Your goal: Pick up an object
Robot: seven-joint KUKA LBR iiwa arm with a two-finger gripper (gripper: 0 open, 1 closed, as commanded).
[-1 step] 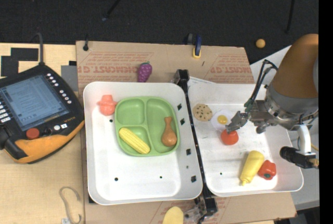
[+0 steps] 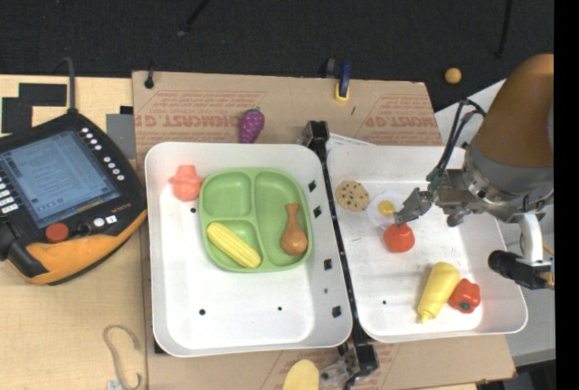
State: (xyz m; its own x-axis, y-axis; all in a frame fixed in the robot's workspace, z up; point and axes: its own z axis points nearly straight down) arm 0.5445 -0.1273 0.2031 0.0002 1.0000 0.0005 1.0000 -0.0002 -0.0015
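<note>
1. We take the green plate [image 2: 256,221] as our landmark; it lies in the left bin [image 2: 235,320] and is split into three compartments.
2. On the plate we see a corn cob [image 2: 233,244] in the lower left compartment and a brown drumstick [image 2: 293,230] in the right one.
3. Just left of the plate, near the bin's upper corner, sits a pink toy [image 2: 185,183].
4. Right of the plate, in the right bin [image 2: 493,316], the gripper [image 2: 406,210] hangs directly over a red tomato [image 2: 399,238] (a small yellow piece [image 2: 386,208] lies just beside its tip).
5. We cannot tell how the jaws stand, and nothing visibly sits between them.
6. A cookie [image 2: 352,195] lies between the plate and the tomato.
7. Farther right of the plate, toward the near rim, a yellow bottle [image 2: 437,290] touches a red pepper [image 2: 465,296].
8. Above the plate, outside the bins, a purple grape bunch [image 2: 251,124] rests on the cardboard [image 2: 199,112].
</note>
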